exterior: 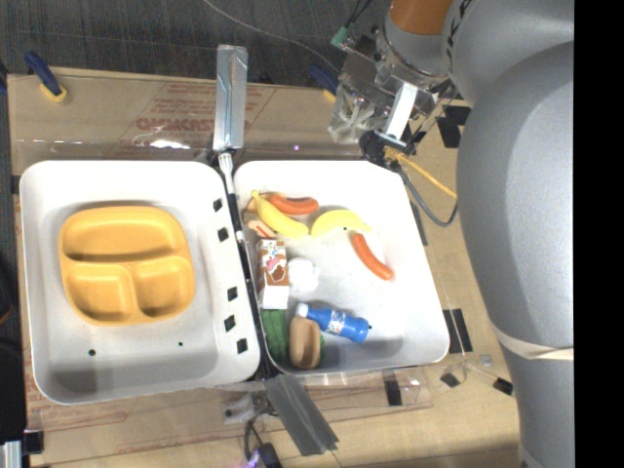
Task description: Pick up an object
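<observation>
Tool: the grey two-finger tool (353,117) hangs above the far rim of the right shallow white bin (421,291); I cannot tell its state.
Objects: two yellow plastic bananas (307,224), two orange toy sausages (372,255), a blue and white small bottle (334,323) and a brown bread-like piece (304,343) lie in the right bin, all below and nearer than the tool, apart from it.
Left bin: the left white bin (39,261) holds a yellow divided plastic tray (125,263).
</observation>
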`<state>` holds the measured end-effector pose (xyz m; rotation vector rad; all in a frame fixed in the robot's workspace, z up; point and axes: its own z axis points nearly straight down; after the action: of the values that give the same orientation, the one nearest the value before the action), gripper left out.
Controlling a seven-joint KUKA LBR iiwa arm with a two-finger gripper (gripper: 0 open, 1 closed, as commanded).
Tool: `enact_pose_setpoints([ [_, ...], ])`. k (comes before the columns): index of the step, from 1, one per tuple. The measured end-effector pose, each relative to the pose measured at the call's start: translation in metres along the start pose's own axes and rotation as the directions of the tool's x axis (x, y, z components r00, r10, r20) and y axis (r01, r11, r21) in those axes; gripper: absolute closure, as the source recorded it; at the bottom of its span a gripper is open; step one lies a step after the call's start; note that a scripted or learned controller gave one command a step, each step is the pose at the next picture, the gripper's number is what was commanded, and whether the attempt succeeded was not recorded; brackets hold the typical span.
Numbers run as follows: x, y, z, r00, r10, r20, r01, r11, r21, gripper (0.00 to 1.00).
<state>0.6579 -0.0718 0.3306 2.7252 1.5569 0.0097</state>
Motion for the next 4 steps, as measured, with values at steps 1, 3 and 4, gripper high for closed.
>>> enact_pose_setpoints([
  [1, 0.009, -0.006, -0.124, 0.996, -0.094, 0.0, 0.094, 0.996, 0.0, 1.0],
  [3, -0.073, 0.043, -0.162, 0.889, -0.457, 0.002, 0.457, 0.889, 0.005, 1.0],
  [4, -0.113, 0.066, -0.162, 0.884, -0.468, 0.002, 0.468, 0.884, 0.006, 1.0],
])
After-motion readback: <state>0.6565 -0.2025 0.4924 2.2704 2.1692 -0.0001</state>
